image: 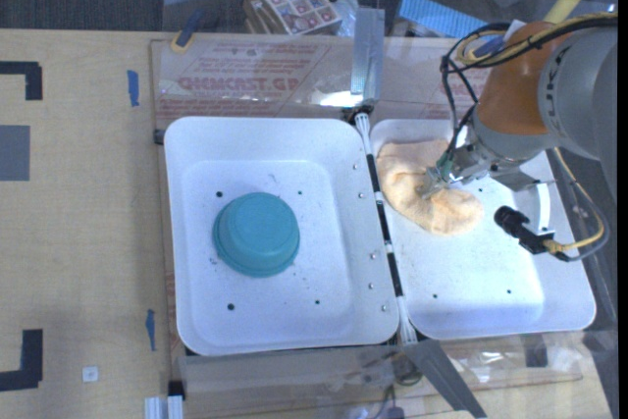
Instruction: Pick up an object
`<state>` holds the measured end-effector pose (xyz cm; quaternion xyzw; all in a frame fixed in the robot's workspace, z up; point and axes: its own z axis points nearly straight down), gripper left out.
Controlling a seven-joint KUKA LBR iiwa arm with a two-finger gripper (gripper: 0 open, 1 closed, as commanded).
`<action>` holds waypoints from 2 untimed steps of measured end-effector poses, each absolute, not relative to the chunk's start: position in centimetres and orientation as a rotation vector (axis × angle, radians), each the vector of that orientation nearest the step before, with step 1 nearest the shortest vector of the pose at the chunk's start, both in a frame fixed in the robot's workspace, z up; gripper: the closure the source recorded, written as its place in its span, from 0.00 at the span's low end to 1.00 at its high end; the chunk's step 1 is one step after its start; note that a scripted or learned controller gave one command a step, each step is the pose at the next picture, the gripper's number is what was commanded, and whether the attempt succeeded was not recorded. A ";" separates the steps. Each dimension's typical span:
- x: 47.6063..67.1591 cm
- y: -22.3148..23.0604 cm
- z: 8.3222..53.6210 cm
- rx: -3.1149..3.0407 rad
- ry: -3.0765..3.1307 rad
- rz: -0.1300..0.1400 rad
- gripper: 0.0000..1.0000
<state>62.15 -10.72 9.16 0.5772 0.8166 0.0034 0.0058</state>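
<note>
Cloth [432,191], a crumpled yellowish-tan one, lies in the right bin [491,299] directly under the gripper [439,174], its long axis running from the bin's upper left toward the lower right. Whether the gripper is clenched or released cannot be told. Well to its left, a teal bowl [256,233] sits upside down in the left bin [196,162].

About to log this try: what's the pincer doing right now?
Pincer: down on the yellow cloth in the right bin; whether it grips the cloth cannot be told from this view.
</note>
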 end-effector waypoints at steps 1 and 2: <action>62.3 -10.7 10.2 1.803 2.553 0.013 1.00; 64.2 -3.8 18.6 1.429 2.790 0.002 1.00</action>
